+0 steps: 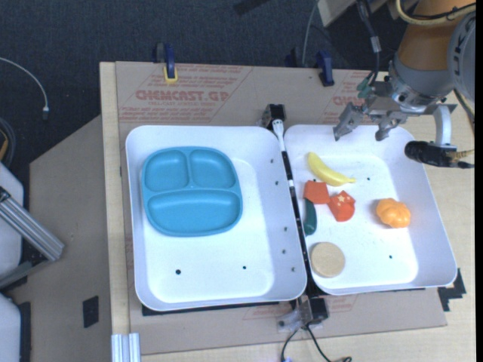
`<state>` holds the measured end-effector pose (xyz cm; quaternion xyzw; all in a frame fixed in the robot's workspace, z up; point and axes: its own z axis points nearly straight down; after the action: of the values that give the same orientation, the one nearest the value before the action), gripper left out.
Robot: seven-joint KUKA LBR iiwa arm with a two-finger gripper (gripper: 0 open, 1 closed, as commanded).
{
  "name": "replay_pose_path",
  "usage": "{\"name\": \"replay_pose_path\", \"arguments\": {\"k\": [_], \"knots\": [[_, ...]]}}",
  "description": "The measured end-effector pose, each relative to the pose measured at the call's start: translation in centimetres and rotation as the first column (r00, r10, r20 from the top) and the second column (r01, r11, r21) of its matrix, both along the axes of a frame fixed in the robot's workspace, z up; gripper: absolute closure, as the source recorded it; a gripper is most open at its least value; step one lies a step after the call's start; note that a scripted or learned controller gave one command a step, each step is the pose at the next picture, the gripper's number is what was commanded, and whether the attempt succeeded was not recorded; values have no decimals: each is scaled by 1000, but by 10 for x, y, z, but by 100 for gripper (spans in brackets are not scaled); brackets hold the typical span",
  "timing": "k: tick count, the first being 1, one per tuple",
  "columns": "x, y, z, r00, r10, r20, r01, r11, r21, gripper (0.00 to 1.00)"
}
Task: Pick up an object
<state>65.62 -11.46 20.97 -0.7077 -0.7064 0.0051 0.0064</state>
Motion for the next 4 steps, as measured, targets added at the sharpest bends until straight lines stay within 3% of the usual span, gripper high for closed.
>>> {"name": "replay_pose_path", "arguments": {"k": [1, 4], "knots": [[3, 0, 10, 1000, 2, 16, -2, 1000, -1, 0], [-2, -1, -126, 1000, 2, 14, -2, 1000, -1, 0]]}}
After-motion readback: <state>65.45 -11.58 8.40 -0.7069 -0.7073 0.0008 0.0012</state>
